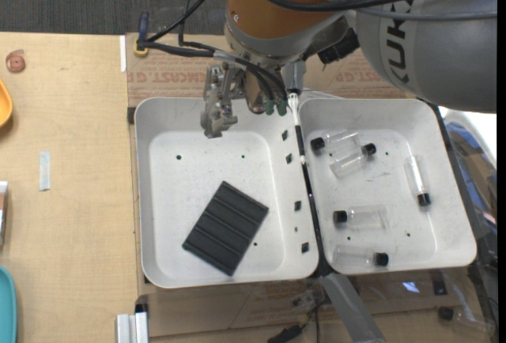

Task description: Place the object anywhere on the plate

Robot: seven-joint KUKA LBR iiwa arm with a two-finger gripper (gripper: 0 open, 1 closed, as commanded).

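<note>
Gripper [215, 116] hovers at the left bin's [154, 199] twelve o'clock, finger gap unclear, holding nothing visible; pre-grasp, next needs descent onto a vial [345, 166].

The bulky grey and orange arm [356, 1] is cut off by the top edge, hiding the back rim of the right white bin [443, 175]. Left of the bins, an orange object [4, 104] and a teal object [6, 306] are cropped.
</note>
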